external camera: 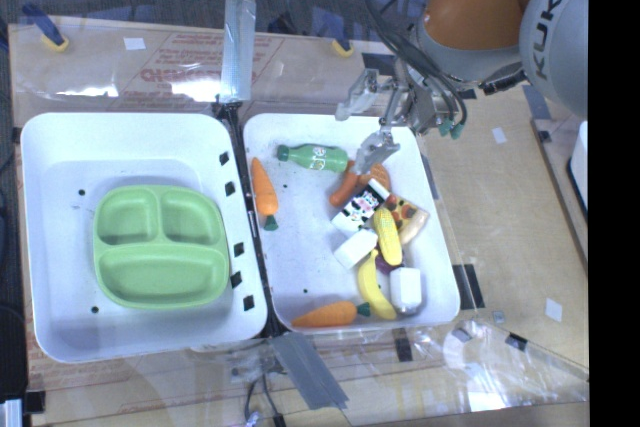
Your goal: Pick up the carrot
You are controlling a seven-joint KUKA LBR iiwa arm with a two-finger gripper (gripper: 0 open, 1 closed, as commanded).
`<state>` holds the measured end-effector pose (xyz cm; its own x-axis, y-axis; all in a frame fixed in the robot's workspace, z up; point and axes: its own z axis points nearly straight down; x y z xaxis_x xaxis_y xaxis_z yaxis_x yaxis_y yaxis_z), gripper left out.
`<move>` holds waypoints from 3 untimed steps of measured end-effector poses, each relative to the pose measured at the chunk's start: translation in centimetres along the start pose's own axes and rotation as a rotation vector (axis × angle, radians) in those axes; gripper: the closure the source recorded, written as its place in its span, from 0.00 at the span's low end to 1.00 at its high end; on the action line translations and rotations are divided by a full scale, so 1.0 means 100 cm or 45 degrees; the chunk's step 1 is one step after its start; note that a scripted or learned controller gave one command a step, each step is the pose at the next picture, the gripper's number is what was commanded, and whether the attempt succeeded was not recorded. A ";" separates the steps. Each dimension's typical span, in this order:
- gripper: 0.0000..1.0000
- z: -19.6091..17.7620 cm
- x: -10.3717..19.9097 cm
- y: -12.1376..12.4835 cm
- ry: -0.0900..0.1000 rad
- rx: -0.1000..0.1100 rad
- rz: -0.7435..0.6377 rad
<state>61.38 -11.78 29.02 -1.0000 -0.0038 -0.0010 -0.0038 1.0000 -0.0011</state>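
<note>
Right bin [300,260], landmark = green bottle [312,156].

- Three carrots are present. The near carrot [347,185] lies just right of and below the bottle, its lower end tucked against the black-and-white block [362,205]. The left carrot [263,189] lies left of and below the bottle, alone by the bin wall. The far carrot [326,315] lies well below the bottle, against the bin's bottom wall, touching the banana [372,287].
- The gripper [378,151] hangs just right of the bottle, over the upper end of the near carrot. How far it is spread: cannot tell from this angle. Nothing is seen held.

Risks, as judged:
1. The near carrot is crowded, so a descent here may land on the block or nip it along with the carrot.
2. A closing stroke may nudge the bottle, which is round and likely to roll.
3. The carrot tapers and sits tilted on its neighbours, so a grip near the tip could squeeze it out.
4. The left carrot is the cleaner target, but the wall limits clearance.
</note>
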 end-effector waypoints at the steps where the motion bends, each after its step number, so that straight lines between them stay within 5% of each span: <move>1: 0.00 0.115 0.018 0.023 0.012 -0.004 0.085; 2: 0.00 0.200 0.039 0.028 0.006 -0.002 0.221; 3: 0.00 0.197 -0.016 0.013 -0.002 -0.001 0.316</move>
<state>63.04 -10.49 9.34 -0.9703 0.2420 -0.0031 0.2420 0.9703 0.0001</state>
